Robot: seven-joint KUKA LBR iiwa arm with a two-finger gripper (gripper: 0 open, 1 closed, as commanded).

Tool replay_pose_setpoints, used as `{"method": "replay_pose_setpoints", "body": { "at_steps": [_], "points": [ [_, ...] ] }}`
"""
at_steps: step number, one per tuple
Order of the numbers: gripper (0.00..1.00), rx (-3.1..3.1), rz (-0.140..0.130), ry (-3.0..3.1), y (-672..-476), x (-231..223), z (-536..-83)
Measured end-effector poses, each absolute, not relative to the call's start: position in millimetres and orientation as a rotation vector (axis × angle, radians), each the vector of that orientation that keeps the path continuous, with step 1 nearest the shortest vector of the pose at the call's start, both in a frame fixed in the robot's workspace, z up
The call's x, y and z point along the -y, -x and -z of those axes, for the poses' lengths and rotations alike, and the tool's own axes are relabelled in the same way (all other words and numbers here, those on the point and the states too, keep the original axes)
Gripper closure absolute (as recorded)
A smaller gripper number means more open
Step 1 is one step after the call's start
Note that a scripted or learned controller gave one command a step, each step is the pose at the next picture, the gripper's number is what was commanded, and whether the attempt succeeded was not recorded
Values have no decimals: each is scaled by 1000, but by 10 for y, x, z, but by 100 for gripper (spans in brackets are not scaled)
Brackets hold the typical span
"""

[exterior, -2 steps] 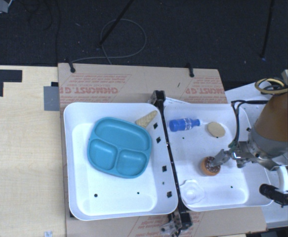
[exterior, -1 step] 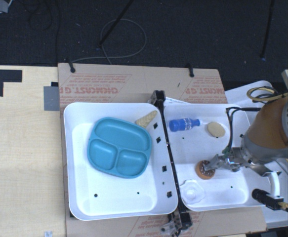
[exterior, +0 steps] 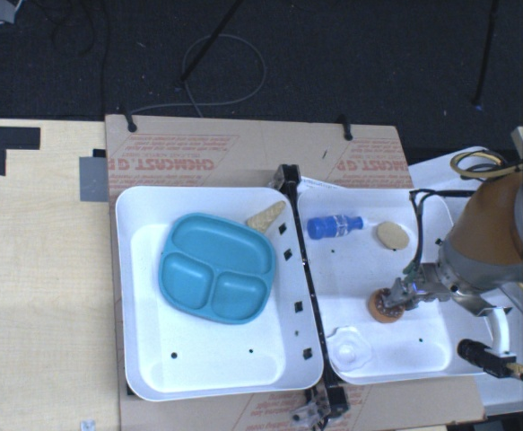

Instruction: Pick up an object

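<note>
My jaws hang over a small brown round thing [exterior: 386, 307] in the right bin [exterior: 427, 357]; whether they're spread, I cannot tell. It looks light and stiff, perhaps slippery, so I'd pinch across its middle.

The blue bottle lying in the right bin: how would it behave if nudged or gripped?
The blue bottle lies on its side, so a nudge would probably roll it. It looks small and plastic, likely light. Its rounded body might slip between fingers.
</note>
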State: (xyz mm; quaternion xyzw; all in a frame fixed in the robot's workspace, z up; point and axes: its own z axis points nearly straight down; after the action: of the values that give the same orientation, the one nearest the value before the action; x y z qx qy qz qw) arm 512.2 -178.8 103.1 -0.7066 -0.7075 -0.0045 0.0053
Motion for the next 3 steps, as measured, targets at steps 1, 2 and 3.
{"method": "replay_pose_setpoints", "body": {
  "at_steps": [1, 2, 3],
  "points": [
    [100, 2224, 1, 2222, -5186, 1841, -1483],
    [100, 2225, 3, 2223, -5181, 1877, -2114],
    [100, 2224, 1, 2221, -5188, 1884, -2447]
  ]
}}
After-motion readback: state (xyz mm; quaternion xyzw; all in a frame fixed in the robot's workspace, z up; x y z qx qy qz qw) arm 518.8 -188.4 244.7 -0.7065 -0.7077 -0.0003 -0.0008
